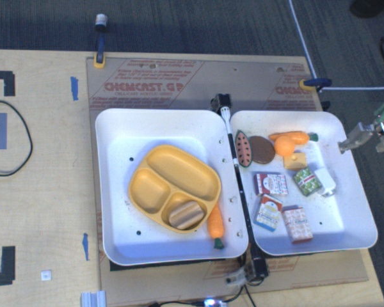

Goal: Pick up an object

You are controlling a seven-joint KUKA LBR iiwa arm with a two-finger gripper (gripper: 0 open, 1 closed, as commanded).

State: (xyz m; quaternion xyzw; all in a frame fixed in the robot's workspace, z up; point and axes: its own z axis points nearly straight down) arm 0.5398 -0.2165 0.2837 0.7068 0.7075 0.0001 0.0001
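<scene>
The right bin (pixel 355 226) holds several toy foods: a watermelon slice (pixel 244 149), a brown round cookie (pixel 263 150), a long carrot (pixel 290 135), an orange (pixel 285 147), a yellow cheese piece (pixel 297 161), a green carton (pixel 307 181), a red-and-white carton (pixel 271 184), a blue-and-white carton (pixel 267 213) and a pink carton (pixel 297 224). My gripper (pixel 363 135) hangs just outside the right bin's right rim, level with the carrot and apart from every object. Most of the arm is cut off by the view's right edge.
The left bin (pixel 112 171) holds a yellow divided plate (pixel 179 171) with a bread roll (pixel 187 215) in one compartment. A small carrot (pixel 216 223) lies beside the plate. Clamps (pixel 100 40) and a cable (pixel 301 27) sit at the back of the bench.
</scene>
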